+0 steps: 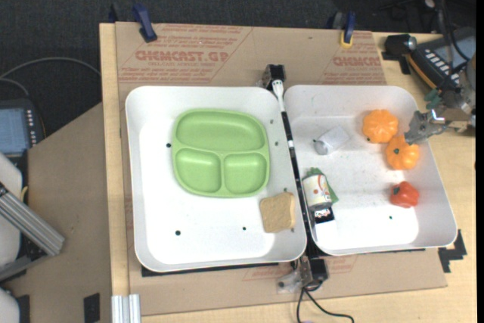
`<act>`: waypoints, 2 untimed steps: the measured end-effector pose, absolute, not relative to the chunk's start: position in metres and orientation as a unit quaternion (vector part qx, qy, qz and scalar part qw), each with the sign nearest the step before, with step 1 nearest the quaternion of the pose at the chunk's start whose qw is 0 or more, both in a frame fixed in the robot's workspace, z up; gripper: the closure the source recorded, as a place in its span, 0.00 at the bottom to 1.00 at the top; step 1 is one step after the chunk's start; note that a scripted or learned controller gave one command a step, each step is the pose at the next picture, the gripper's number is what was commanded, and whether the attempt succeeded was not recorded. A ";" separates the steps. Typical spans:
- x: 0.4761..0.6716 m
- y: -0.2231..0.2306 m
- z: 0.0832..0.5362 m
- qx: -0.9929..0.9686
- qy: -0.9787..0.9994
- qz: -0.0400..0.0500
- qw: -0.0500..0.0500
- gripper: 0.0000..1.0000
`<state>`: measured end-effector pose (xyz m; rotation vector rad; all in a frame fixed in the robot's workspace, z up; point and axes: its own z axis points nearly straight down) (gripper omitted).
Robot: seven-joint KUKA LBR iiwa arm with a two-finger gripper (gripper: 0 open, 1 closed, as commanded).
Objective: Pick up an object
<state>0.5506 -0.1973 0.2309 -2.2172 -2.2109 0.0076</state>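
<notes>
The right bin (355, 234) holds two small orange pumpkins, one at the back (379, 125) and one nearer the right wall (402, 154). A red pepper-like toy (404, 194) lies in front of them. A small grey piece (330, 140) sits mid-bin, and a green and white packet (318, 191) with a black end lies by the left wall. My gripper (420, 128) comes in over the bin's right rim, just above and to the right of the nearer pumpkin, between the two pumpkins. Nothing shows between its fingers.
The left bin (151, 185) holds a green divided plate (221, 153) and a tan bread-like slice (278, 212) at its front right corner. A black and white bar (283, 117) runs along the seam between the bins. Clamps (144, 23) sit at the bench's back edge.
</notes>
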 end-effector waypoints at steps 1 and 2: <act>0.630 -0.225 0.159 -0.706 -0.708 0.000 -0.003 1.00; 0.669 -0.181 0.121 -0.706 -0.709 -0.001 -0.002 1.00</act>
